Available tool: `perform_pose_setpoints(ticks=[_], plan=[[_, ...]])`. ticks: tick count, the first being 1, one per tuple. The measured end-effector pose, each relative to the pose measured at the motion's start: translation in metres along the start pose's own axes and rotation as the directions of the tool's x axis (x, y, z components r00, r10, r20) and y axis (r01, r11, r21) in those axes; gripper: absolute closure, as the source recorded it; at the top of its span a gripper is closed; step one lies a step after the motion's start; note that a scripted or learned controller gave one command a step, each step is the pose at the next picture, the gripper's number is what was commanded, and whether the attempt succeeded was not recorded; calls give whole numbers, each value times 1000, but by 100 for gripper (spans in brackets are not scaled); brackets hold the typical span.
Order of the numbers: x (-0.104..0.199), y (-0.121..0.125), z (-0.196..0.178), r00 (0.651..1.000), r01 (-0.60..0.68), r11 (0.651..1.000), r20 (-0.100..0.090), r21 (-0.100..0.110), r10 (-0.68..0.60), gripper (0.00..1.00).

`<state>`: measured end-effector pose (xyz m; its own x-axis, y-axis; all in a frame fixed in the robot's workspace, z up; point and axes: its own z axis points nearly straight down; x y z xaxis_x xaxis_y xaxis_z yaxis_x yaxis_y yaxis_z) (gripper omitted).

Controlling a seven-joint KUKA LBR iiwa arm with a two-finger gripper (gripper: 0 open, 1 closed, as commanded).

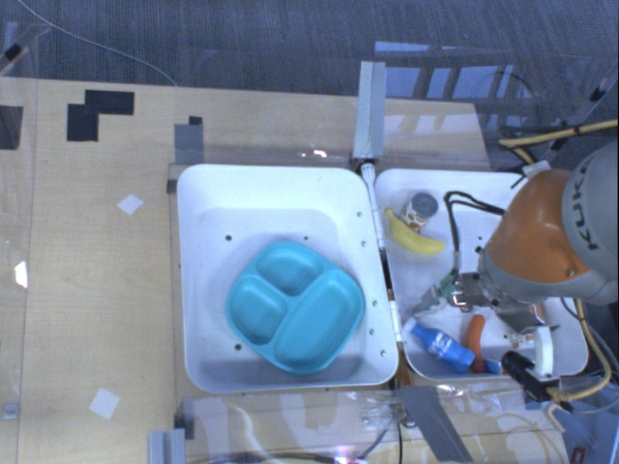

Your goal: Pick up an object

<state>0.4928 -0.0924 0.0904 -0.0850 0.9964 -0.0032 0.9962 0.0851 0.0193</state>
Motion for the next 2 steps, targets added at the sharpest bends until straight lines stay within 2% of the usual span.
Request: perform_pose_setpoints(ticks=[1, 2], plan=[[-10, -1, 0, 922, 388, 922, -1, 2, -388, 0], [-50, 47, -51, 967, 256, 967, -5, 13, -256, 0]])
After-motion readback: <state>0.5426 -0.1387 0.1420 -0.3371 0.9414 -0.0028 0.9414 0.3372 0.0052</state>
